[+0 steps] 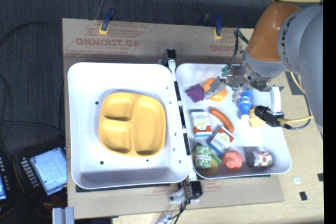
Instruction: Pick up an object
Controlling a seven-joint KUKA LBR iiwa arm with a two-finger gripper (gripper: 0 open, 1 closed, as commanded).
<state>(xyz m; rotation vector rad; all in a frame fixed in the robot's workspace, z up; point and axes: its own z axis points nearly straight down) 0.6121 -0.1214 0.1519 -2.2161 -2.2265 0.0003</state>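
My gripper (219,86) hangs low over the back of the right bin (281,157), right above an orange fruit (221,95) that it partly hides. Purple grapes (195,93) lie just left of it and a blue bottle (244,104) just right. A red sausage (221,118) lies a little nearer the front. Nothing is visibly lifted by the gripper.
Toward the front of the right bin lie an orange-and-white carton (200,123), a smaller carton (221,140), a green item (203,157), a pink ball (233,160) and a can (259,158). The left bin (84,86) holds a yellow divided plate (133,122).
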